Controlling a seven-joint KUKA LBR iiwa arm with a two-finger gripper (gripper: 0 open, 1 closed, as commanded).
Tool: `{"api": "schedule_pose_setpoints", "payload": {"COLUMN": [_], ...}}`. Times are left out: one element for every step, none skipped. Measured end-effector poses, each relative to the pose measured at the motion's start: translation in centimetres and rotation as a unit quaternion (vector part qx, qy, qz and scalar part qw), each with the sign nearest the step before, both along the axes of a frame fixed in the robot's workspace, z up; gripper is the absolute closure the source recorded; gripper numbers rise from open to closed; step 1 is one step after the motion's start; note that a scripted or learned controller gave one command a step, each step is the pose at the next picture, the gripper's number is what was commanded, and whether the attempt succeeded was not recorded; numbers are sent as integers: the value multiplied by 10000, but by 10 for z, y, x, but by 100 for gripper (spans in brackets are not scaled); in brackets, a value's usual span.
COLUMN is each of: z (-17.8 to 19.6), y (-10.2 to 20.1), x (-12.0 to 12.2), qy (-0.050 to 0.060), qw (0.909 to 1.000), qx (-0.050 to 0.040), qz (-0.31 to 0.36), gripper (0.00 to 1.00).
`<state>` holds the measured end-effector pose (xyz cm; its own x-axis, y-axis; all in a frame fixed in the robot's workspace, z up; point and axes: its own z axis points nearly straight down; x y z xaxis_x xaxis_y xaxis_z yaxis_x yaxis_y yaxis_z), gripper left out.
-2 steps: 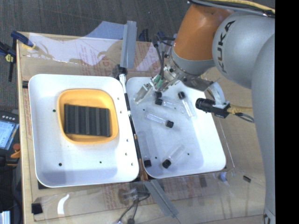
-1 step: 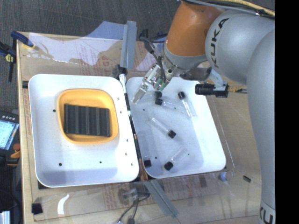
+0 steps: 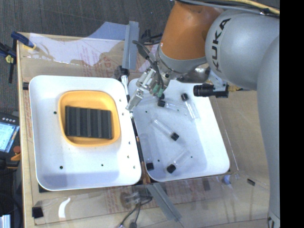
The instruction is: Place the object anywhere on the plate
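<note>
A yellow plate (image 3: 85,99) lies in the left white bin (image 3: 47,160), with a dark ribbed block (image 3: 90,121) on it. Several clear tubes with black caps lie in the right white bin (image 3: 213,151): one near the middle (image 3: 164,128), one at the front (image 3: 176,160), one at the back right (image 3: 190,109). My gripper (image 3: 137,97) hangs over the back left corner of the right bin, close to the divide between the bins, tilted toward the plate. A short capped tube (image 3: 166,104) lies just to its right. Whether anything is in the gripper is unclear.
The grey and orange arm (image 3: 213,37) covers the back right of the bench. A loose black cap (image 3: 150,166) sits at the right bin's front left. Paper and cardboard lie behind the bins, and a screen device (image 3: 7,134) sits at the far left.
</note>
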<state>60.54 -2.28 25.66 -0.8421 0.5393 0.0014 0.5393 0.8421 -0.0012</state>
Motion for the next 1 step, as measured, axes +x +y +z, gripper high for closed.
{"api": "schedule_pose_setpoints", "payload": {"z": [-39], "y": [38], "x": [14], "qy": [4], "qw": [9999], "qx": [-3], "qz": [-151], "gripper": [0]}}
